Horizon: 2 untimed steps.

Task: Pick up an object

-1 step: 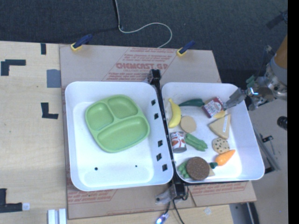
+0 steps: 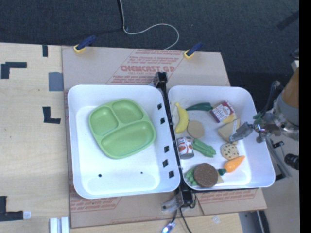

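Note:
The right bin holds several toy foods. A yellow banana lies by the divider, with a green pepper and a red packet behind it. In the middle are a tan disc, a small can and a green pea pod. A burger, an orange carrot and a holed cracker sit toward the front. My gripper hangs low over the bin's right side, just right of a pale cheese wedge and above the cracker.
The left bin carries a green divided plate. A black divider runs between the bins. Both stand on a cardboard sheet clamped to the wooden bench. The arm's wrist overhangs the right bin's right wall.

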{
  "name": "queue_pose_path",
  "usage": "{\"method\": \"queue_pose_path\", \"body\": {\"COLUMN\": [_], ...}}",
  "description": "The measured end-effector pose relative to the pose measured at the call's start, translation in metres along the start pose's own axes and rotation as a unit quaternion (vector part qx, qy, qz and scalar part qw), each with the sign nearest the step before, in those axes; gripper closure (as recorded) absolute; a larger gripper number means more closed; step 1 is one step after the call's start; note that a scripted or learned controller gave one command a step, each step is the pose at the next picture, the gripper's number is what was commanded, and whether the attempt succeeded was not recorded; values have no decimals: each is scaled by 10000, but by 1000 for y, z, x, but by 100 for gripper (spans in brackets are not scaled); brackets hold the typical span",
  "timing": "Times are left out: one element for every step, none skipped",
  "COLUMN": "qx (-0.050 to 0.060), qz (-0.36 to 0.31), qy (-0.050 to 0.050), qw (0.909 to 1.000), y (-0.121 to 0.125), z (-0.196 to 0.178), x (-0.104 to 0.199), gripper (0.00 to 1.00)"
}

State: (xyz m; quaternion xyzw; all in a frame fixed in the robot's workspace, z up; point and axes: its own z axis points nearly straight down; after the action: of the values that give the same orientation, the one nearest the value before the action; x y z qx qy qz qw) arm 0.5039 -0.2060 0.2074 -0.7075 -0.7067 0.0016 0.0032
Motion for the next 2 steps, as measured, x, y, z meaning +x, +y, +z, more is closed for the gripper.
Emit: {"method": "queue_pose_path", "body": {"qx": [-25,-77], "qz": [-16,-64], "qy": [-11,-13], "qw": [10000,9999], "y": [3,141], "z": [-12,12], "x": [1,64], "gripper": [100,100]}}
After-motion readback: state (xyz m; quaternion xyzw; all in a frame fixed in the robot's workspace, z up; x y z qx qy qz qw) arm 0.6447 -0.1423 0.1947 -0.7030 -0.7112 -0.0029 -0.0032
